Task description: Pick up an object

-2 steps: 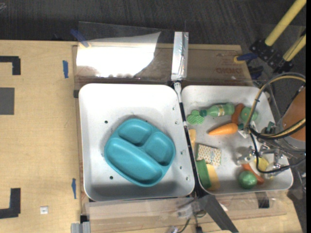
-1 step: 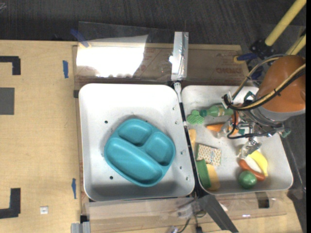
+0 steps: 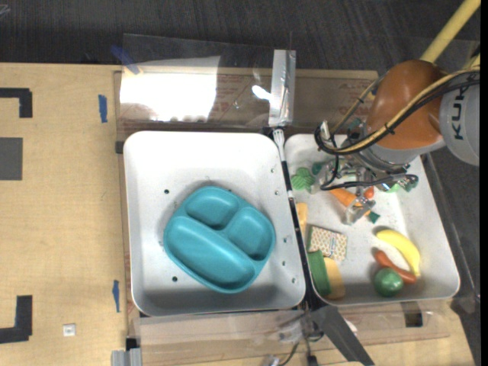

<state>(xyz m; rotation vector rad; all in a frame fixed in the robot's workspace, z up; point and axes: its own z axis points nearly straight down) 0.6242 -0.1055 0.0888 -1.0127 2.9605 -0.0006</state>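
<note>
Gripper [image 3: 357, 208]: low in the right bin [image 3: 442, 269], under the orange band and a tangle of cables – whether its fingers are parted or closed, I cannot tell.
Nearest thing: a small orange piece [image 3: 344, 197], just beside the tip, on its left.
Others: yellow banana [image 3: 399, 247], curved and smooth; round green fruit [image 3: 388, 281]; flat patterned packet [image 3: 327, 243]; green lump [image 3: 303, 179] by the divider.
Left bin [image 3: 145, 166]: a teal divided tray [image 3: 219, 237] – glossy, rounded.
</note>
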